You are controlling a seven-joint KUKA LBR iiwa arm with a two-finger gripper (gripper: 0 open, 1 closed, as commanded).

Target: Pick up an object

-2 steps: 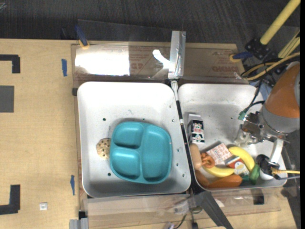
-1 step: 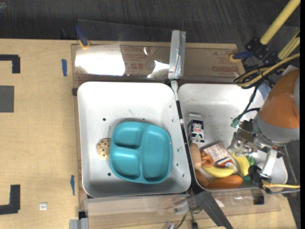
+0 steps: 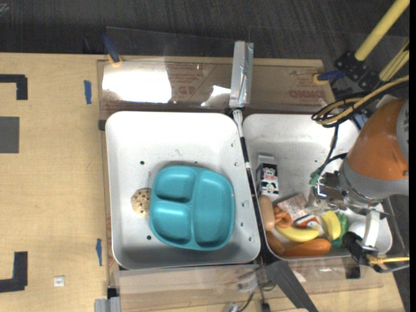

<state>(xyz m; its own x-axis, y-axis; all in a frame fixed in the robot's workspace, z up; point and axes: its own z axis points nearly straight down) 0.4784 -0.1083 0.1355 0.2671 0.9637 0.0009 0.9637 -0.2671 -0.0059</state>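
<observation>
Camera view: the arm (image 3: 380, 149) is reaching in from the right over the right bin (image 3: 286, 132), its pincer (image 3: 331, 203) hanging low above the toy pile; cannot tell if it is open or closed. Just below it a banana (image 3: 300, 233) is lying on a red sausage (image 3: 300, 247), with a green-yellow piece (image 3: 334, 226) touching the banana's right end. Just left of the pincer, a small packet (image 3: 292, 207) and an orange piece (image 3: 266, 213) are sitting. Up-left of it, a carton (image 3: 268, 177) is lying apart from the pile. Far left of it, in the left bin (image 3: 130, 142), a blue 3-section tray (image 3: 192, 206) is sitting with a cookie (image 3: 140, 201) touching its left edge.
</observation>
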